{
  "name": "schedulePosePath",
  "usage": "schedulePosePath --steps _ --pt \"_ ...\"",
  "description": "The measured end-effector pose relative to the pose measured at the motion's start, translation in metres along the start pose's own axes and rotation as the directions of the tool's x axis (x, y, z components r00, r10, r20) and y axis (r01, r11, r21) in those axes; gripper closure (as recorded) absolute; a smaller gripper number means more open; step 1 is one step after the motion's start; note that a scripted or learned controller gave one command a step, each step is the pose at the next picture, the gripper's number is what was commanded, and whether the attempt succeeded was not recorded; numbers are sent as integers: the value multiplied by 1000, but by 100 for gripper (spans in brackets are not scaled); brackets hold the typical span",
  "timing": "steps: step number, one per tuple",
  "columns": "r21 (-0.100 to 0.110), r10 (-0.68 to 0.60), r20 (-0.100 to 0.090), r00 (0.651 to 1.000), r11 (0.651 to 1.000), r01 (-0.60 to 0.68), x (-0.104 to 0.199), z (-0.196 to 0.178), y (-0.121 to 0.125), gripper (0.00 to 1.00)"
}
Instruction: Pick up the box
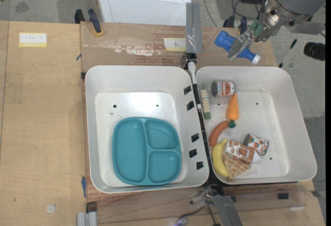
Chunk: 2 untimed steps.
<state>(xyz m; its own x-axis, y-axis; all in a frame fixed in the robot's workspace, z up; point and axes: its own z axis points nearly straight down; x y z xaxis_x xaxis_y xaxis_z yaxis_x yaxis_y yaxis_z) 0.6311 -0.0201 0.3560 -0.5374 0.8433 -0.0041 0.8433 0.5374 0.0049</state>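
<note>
Your gripper (243, 44) sits high at the upper right, clenched on a blue bottle (227, 42), not the target. The box (239, 151) lies flat at the lower middle of the right bin (289, 85), touching the banana (219, 159), so you'd need to release first.

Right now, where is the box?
The box lies in the right bin, near its front edge, touching the banana on its left; a small can lies just to its right.
</note>
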Motion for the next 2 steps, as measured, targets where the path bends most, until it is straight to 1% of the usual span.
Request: schedulePosePath --steps 1,2 --pt "0 -411 -4 912 912 411 35 145 34 100" --pt "7 379 -2 925 925 -379 -7 164 2 100"
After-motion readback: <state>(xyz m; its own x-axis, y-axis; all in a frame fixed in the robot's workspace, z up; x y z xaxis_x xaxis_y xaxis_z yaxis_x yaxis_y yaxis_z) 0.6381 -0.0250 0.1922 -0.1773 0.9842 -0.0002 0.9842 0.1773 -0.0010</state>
